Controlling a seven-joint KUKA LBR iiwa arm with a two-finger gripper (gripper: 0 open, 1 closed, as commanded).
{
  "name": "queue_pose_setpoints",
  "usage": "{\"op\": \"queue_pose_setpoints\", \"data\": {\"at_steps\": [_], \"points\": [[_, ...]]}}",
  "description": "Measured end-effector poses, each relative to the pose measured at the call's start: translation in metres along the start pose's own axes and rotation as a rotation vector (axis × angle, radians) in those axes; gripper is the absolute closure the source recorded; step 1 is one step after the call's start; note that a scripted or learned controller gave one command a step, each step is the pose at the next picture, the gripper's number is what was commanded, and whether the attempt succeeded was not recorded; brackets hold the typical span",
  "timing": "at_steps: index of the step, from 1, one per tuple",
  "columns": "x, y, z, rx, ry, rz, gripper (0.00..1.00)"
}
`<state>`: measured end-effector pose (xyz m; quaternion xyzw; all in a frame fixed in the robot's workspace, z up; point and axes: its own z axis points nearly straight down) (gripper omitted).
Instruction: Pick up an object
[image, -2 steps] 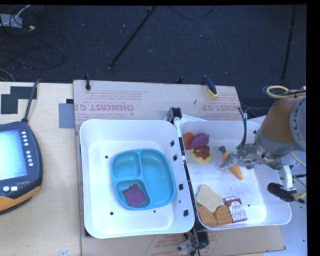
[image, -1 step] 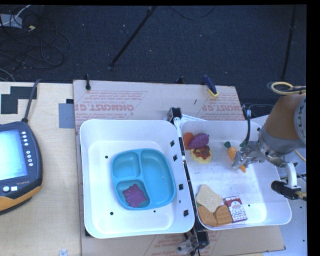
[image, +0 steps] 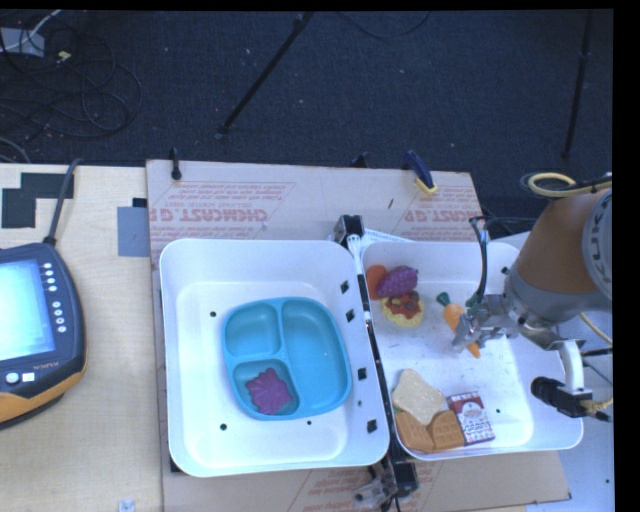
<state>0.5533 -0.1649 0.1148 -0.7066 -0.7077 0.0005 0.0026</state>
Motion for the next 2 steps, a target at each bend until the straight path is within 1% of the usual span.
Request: {"op": "queue_pose_setpoints", "data": {"at_steps": [1,2], "points": [[0.049,-0.022,-0.124,-0.01,-0.002,-0.003,1.0],[0.099,-0.034,-0.132,-0.001,0.0,-0.003,1.0]]}}
